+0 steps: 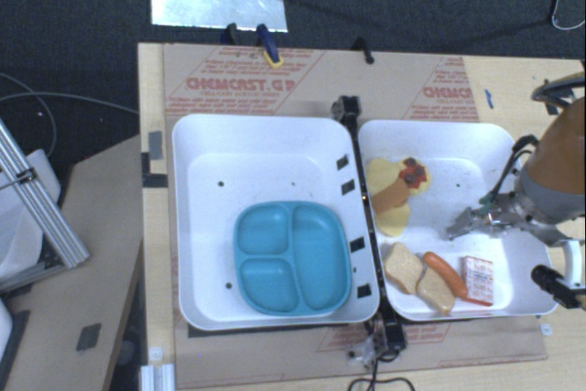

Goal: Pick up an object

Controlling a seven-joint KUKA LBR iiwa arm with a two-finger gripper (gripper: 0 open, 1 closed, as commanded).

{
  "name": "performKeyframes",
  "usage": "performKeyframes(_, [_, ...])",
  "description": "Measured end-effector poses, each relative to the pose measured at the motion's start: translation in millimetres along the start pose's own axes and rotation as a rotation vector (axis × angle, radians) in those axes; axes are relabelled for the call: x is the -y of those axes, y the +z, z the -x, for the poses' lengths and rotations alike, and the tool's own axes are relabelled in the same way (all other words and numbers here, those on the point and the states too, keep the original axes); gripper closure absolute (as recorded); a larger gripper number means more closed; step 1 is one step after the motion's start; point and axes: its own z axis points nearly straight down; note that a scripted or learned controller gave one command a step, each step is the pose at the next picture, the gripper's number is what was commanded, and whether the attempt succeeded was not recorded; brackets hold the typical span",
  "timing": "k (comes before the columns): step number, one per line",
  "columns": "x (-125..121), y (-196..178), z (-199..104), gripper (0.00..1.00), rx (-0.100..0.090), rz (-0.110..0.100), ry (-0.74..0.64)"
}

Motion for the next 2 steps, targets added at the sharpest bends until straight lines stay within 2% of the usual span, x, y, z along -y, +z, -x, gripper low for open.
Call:
performKeyframes(1, [-78.4,-2.2,-1.6,0.0,0.004,0.013,-0.01])
performKeyframes(2, [23.6,0.4,0.0,0.0,-0.001,-0.004,0.002])
